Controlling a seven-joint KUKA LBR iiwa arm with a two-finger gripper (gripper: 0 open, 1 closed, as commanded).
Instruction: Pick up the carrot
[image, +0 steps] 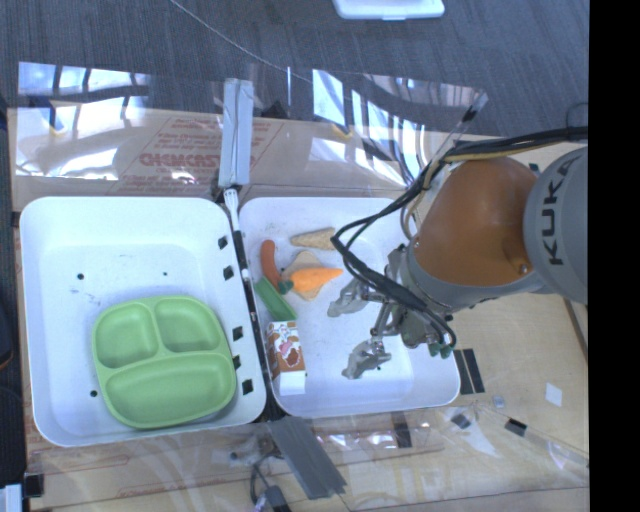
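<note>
Carrot unheld in right bin, fingers apart

Carrot (314, 281) lies on the floor of the right bin (440, 385), near its left wall, orange body pointing right and green end to the left. Just above it rests a pale wedge-shaped piece (313, 238); to its left lie a red sausage (269, 261) and a green stick (273, 299); below those, a small carton (287, 355). Gripper (357, 332) hangs over the bin's middle, to the right of the carrot and apart from it. Its two fingers stand spread, with nothing between them. Left bin (50, 230) bears a green divided plate (163, 360).
</note>
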